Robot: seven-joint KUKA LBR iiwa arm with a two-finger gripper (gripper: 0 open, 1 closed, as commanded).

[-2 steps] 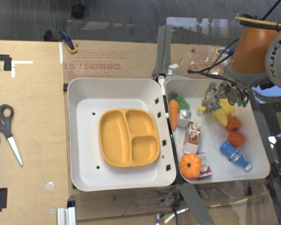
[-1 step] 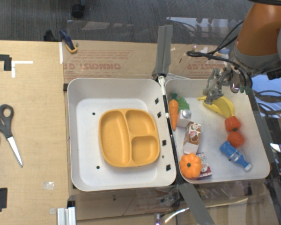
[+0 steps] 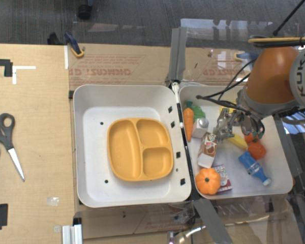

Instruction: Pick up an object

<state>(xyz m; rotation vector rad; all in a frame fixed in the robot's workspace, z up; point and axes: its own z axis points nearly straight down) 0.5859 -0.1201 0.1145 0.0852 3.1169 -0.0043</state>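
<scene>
The right bin (image 3: pixel 283 162) holds several small objects. An orange carrot (image 3: pixel 188 122) lies by its left wall, with a green item (image 3: pixel 195 109) and a small silver can (image 3: pixel 201 123) beside it. A brown and white carton (image 3: pixel 208 149) lies in the middle, and an orange pumpkin (image 3: pixel 208 181) sits at the front on a flat red and white packet (image 3: pixel 222 177). A yellow piece (image 3: pixel 238 140), a red-orange piece (image 3: pixel 256 149) and a blue bottle (image 3: pixel 253 167) lie to the right. My gripper (image 3: pixel 224 129) hangs over the bin's middle, just right of the can and above the carton.
The left bin (image 3: pixel 86 136) holds a yellow divided plate (image 3: pixel 140 149). Scissors (image 3: pixel 7 141) lie on the wooden bench at far left. The arm's orange band (image 3: pixel 272 78) and cables cover the right bin's back right corner.
</scene>
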